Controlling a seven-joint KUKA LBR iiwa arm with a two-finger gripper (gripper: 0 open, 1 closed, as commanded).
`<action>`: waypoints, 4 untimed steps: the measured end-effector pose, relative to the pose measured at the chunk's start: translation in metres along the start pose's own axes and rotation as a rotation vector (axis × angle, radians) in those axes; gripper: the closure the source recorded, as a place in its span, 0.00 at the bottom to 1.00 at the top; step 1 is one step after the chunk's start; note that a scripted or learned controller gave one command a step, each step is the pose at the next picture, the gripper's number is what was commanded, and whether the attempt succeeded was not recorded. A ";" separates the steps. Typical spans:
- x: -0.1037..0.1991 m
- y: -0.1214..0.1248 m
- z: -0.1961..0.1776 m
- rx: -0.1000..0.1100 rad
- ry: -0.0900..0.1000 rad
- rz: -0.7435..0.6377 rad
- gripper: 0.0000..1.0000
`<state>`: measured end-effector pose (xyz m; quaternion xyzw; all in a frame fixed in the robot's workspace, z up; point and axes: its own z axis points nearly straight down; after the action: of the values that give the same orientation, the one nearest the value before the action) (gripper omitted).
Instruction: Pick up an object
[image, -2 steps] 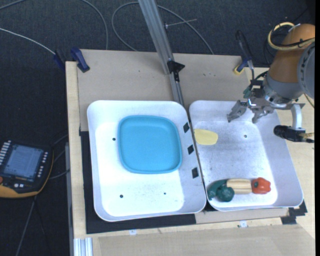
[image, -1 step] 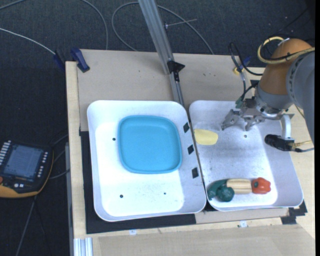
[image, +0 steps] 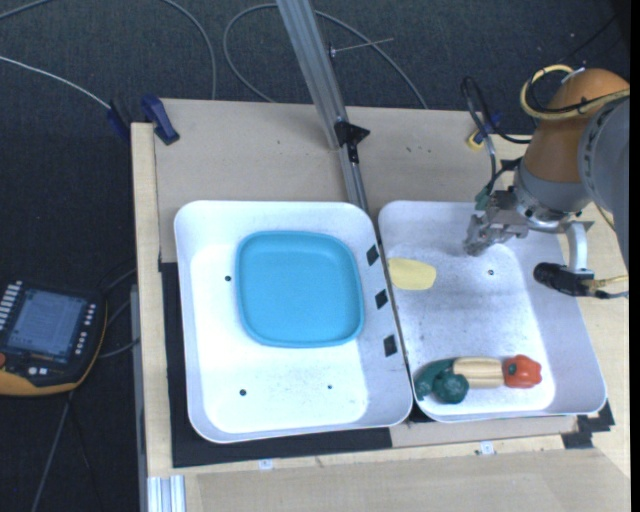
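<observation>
Four small things lie in our right bin (image: 560, 330): a pale yellow piece (image: 412, 273) by its left wall, and a green lump (image: 442, 384), a tan stick (image: 478, 372) and a red piece (image: 521, 371) touching in a row along its near edge. Our hand (image: 487, 233) hangs near the far wall, apart from all four; we cannot tell how it stands. We judge the lone yellow piece the cleanest pick, taken from straight above. Our left bin (image: 205, 300) holds a blue tray (image: 299, 288).
</observation>
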<state>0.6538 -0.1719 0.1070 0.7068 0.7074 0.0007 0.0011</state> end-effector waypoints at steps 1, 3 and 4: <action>0.001 0.010 -0.058 -0.003 -0.001 0.000 1.00; 0.001 0.017 -0.164 -0.003 0.000 -0.001 1.00; 0.057 0.014 -0.150 0.002 0.002 -0.004 1.00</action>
<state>0.6673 -0.1144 0.2572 0.7056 0.7087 0.0005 -0.0004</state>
